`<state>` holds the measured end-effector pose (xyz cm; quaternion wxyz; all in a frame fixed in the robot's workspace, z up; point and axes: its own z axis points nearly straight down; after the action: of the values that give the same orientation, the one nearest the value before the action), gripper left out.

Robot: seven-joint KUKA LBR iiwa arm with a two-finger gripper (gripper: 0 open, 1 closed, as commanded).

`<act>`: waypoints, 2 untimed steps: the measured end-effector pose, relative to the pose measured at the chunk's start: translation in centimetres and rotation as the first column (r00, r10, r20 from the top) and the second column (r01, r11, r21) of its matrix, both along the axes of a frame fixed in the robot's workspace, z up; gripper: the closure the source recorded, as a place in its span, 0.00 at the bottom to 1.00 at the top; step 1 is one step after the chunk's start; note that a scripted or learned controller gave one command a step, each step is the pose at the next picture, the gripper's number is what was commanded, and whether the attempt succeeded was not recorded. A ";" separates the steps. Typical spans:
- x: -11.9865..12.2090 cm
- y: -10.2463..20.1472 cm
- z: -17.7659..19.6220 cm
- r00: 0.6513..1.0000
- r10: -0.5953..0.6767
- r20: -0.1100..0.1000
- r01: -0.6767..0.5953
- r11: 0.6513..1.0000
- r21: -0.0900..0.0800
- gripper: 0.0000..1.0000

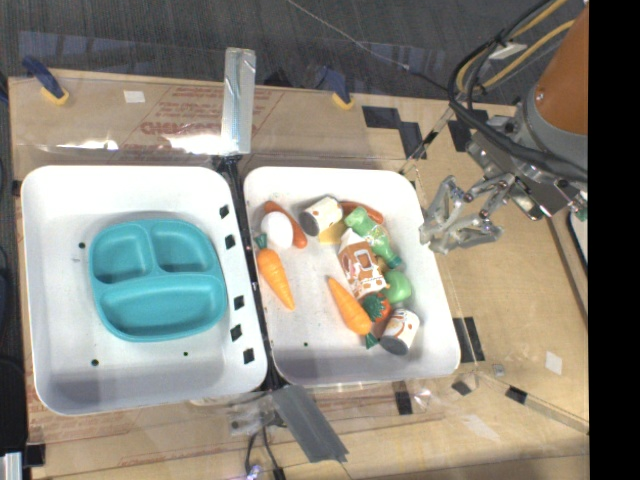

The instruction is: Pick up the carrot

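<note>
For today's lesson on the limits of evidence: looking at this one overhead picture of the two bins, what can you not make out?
- Gripper, camera view: too small and cluttered to judge its fingers.
- Arm: cut off by the right edge.
- Carrot in the right bin: lower end tucked under neighbouring toys.
- Labels on the small cans: too small to read.
</note>
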<state>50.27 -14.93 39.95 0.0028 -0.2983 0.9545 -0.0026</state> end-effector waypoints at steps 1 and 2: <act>-1.3 -4.6 -4.8 0.941 0.338 -0.007 -0.338 0.941 0.003 1.00; -2.5 -6.1 -6.9 0.544 0.839 -0.007 -0.839 0.544 0.004 1.00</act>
<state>47.77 -21.00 33.01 -0.0001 -0.7179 0.6961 0.0002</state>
